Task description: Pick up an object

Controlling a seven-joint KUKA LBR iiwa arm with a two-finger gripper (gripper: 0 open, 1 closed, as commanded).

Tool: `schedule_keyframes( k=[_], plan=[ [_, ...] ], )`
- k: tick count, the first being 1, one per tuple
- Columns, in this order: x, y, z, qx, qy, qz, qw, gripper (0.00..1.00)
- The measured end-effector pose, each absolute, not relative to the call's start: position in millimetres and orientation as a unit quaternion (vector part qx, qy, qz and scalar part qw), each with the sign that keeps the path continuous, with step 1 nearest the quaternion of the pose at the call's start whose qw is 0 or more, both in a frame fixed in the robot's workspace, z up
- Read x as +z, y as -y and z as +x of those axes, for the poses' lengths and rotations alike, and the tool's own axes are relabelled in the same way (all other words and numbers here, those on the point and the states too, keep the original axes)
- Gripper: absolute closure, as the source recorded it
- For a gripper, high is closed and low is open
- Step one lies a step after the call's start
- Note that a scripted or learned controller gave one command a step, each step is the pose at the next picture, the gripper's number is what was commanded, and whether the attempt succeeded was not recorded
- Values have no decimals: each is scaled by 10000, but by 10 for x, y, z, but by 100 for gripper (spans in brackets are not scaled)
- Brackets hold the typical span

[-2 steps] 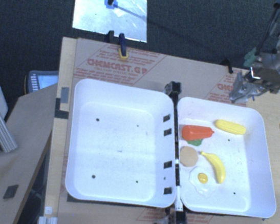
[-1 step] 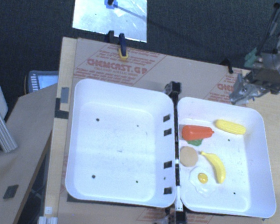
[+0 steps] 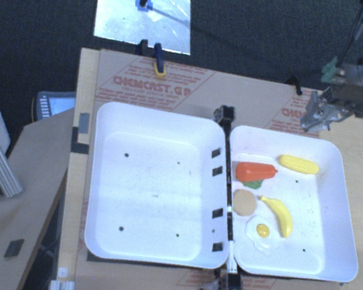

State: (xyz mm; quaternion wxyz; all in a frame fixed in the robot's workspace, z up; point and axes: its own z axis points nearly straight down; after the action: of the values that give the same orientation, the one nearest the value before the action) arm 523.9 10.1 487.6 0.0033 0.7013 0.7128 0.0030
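The right bin (image 3: 335,196) holds toy food: a yellow corn cob (image 3: 298,165) at the back, an orange carrot with a green top (image 3: 255,172), a tan round cookie (image 3: 245,202), a yellow banana (image 3: 280,214) and a fried egg (image 3: 262,233) near the front. My gripper (image 3: 313,120) hangs above the back rim of the right bin, behind the corn cob and apart from every item. Nothing shows between its fingers.
The left bin (image 3: 156,184) lies beside the right one, with black clips (image 3: 221,173) along the shared edge. A metal plate (image 3: 145,8) lies behind the bench. A yellow and blue clamp (image 3: 158,61) sits at the cardboard's back edge.
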Motion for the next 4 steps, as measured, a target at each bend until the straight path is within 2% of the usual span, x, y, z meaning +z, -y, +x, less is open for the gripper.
schedule_keyframes(
  k=[4],
  plan=[
    [5317, -99, 5260, 66, -7203, 6936, 73, 100]
  ],
)
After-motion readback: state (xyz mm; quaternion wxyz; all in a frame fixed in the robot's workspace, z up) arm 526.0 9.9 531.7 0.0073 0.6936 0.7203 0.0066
